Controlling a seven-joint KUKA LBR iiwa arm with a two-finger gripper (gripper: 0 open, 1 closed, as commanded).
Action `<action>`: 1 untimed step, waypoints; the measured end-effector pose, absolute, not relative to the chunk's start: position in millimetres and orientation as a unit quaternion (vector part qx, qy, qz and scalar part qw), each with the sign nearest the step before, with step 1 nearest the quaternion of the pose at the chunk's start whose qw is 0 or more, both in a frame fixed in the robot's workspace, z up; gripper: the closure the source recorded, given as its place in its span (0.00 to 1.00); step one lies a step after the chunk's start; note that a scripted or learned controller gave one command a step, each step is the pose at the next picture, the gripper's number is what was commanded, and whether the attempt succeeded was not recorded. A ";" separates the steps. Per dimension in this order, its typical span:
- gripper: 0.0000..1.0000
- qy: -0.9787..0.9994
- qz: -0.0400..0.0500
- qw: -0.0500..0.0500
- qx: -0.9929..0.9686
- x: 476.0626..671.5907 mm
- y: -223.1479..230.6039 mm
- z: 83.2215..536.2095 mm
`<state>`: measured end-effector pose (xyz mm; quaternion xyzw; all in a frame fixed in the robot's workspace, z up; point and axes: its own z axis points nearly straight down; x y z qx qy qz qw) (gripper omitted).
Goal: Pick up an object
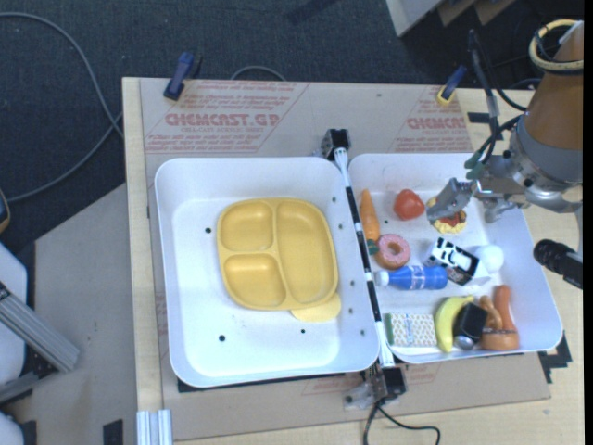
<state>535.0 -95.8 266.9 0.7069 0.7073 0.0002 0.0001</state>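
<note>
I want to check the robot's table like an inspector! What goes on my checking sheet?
Surface: a board bench bears a left bin and a right bin, side by side.
Job's things: the right bin holds a carrot, a tomato, a pink donut, a blue bottle, a banana and other small toys.
Clutter: a yellow divided plate lies in the left bin.
Grippers: the gripper is over the right bin's far side, above a small red and yellow toy.
Cables: a black cable runs over the floor, far left.
Surroundings: dark carpet; blue clamps on the bench's far edge.
</note>
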 end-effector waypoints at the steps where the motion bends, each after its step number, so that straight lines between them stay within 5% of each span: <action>1: 0.00 0.707 -0.001 -0.001 0.707 594.7 -92.0 167.4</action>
